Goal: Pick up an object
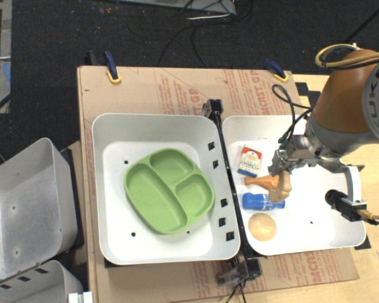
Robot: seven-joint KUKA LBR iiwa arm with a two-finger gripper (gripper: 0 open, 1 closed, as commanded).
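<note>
**Reaching into the crowded right bin**

Hanging over the right shallow white bin (pixel 341 232), the grey arm with its orange band (pixel 344 100) comes in from the right, and its hand (pixel 283 169) sits low among the objects there. Whether the hand is clenched or released cannot be told from this angle; its tips merge with the tan, elongated piece (pixel 270 182) lying right under it.

Four things cluster in the left half of that bin, close together. A small white and red carton with a blue edge (pixel 249 160) lies nearest the far wall. Just in front of it is the tan piece, and touching that from the near side is a blue plastic bottle lying on its side (pixel 259 201). A round beige ball-like object (pixel 262 226) rests nearest the front wall, just beside the bottle.

The left white bin (pixel 114 137) holds a green divided plastic plate (pixel 168 190), well apart from the hand. Both bins stand on a brown cardboard-covered surface (pixel 158 87).
</note>
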